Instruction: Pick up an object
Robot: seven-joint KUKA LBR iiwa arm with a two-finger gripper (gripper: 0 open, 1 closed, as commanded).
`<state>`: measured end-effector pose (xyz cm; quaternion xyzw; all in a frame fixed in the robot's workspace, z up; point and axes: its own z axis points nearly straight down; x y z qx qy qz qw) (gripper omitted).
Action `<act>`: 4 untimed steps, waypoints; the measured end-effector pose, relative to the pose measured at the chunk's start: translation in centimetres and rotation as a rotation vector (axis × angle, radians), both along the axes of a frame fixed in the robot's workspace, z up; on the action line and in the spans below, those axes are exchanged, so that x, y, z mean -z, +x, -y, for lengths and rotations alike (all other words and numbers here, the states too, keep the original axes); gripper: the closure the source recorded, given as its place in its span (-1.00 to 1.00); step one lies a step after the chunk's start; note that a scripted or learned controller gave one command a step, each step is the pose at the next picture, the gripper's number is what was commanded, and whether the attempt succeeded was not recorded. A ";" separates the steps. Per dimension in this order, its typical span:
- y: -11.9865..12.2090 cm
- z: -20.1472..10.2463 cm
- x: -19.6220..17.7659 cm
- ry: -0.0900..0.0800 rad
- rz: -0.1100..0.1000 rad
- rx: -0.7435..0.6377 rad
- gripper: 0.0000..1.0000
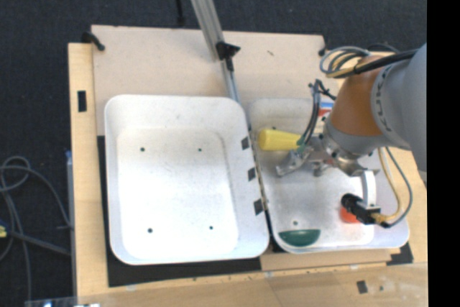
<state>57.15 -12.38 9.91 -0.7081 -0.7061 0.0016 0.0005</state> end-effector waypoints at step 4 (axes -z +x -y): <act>-1.8 -4.1 -11.0 0.002 0.004 -0.008 1.00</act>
